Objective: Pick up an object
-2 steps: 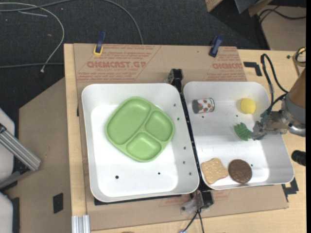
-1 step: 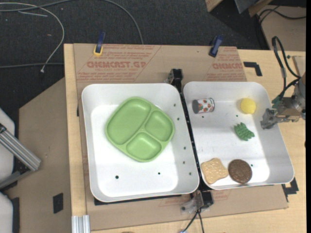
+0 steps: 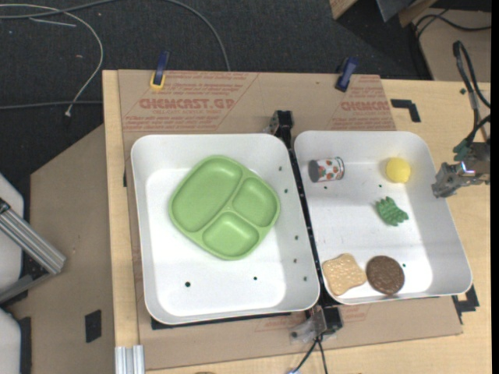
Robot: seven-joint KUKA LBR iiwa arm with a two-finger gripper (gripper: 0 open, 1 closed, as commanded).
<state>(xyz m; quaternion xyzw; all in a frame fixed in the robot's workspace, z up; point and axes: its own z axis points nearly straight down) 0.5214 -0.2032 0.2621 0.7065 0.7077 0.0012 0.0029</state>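
Note:
The right bin (image 3: 444,224) holds a small can (image 3: 326,169) lying on its side, a yellow lemon-like ball (image 3: 398,170), a green leafy piece (image 3: 391,211), a tan cracker (image 3: 343,274) and a brown round cookie (image 3: 385,275). My gripper (image 3: 451,177) sits at the far right, just outside the right bin's right rim, level with the yellow ball. It is small and partly cut off, and nothing shows between its fingers.
The left bin (image 3: 156,287) carries a green three-compartment plate (image 3: 224,206). Two blue clamps (image 3: 161,69) (image 3: 346,74) hold the cardboard sheet at the back. Black clips (image 3: 281,121) join the bins in the middle. Cables hang at the right edge.

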